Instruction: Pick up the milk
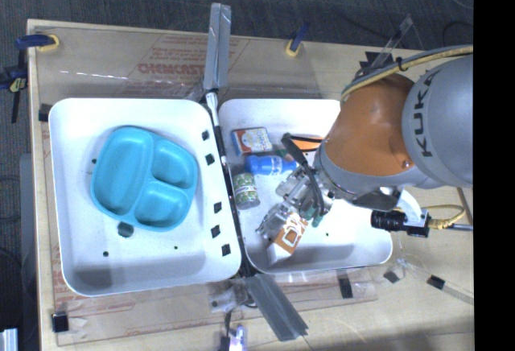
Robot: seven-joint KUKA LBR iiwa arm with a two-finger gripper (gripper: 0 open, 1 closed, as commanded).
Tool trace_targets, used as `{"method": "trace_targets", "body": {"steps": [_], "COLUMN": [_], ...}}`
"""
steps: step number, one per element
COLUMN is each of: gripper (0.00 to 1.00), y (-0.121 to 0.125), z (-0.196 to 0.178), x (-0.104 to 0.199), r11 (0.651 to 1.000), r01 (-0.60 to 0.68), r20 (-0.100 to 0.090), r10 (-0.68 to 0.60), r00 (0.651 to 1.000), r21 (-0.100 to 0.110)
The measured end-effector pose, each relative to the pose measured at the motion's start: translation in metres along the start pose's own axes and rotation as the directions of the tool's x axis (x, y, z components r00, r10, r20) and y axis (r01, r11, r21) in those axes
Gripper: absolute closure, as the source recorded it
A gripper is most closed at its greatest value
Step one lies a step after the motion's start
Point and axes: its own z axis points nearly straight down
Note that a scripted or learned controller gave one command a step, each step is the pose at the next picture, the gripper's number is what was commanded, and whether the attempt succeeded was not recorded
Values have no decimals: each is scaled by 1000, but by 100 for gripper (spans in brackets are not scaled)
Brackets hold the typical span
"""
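Camera view is showing the arm leaning in from the right over the right bin (354, 257), with the gripper (291, 220) hanging low near that bin's front wall. A small orange-and-white carton (288, 237) is lying directly under the fingertips; it is probably the milk, though the print is too small to read. It is sitting tilted, touching or just below the tips, and whether the pincer is open, closed or gripping the carton cannot be told.

Toward the divider, a dark green-labelled can (245, 190) is lying just beside the gripper, a blue bottle (265, 165) is resting behind it, and a small flat box (251, 138) is sitting at the back. These are crowding the left half, so the free room is lying to the carton's right and straight up. The front wall is close, which is limiting any forward slide.

The left bin (72, 261) is holding a blue sectioned tray (145, 176), well apart.
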Motion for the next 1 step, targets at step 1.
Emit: {"method": "trace_targets", "body": {"steps": [1], "gripper": [100], "y": [1], "z": [-9], "x": [-1], "r11": [1000], "r01": [5], "r20": [0], "r10": [-5], "r00": [1000], "r21": [0]}}
